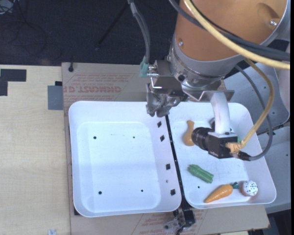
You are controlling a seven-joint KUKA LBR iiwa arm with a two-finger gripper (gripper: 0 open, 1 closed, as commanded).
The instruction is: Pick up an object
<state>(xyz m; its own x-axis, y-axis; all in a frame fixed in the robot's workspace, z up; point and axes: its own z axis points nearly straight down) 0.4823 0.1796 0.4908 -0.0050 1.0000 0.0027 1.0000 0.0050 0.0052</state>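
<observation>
Here the gripper (160, 107) hangs over the far end of the divide between the two white bins, its dark fingertips close together with nothing visible between them — though how far apart they stand I cannot tell from this angle. The left bin (83, 131) lies beside it, while the right bin (262, 180) holds the objects: a tan curved piece (188, 133) near the middle, a green pod (201, 173) below it, and — toward the near corner — an orange carrot (219, 193) just beside a small white speckled ball (250, 188). A black camera unit (213, 142) on a white bracket hangs over the right bin, close to the tan piece.
</observation>
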